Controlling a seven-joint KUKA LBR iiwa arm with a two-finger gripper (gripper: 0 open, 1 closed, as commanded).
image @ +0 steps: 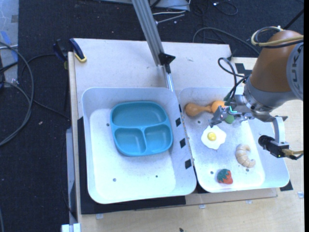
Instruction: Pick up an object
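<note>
In the right bin (256,181) lie a fried egg (213,137), a croissant (245,155), a strawberry (224,176), a brown drumstick-like piece (194,109) and an orange piece (217,105). My gripper (224,115) hangs low over the bin's upper part, just right of the orange piece and above the egg. A small green thing (229,119) shows right at the gripper's tip; whether it is held cannot be told.
The left bin (96,178) holds a blue divided plate (141,128). A slanted metal rail (150,28) runs down to the seam between the bins. Cables (231,74) trail from the arm at the bin's upper right.
</note>
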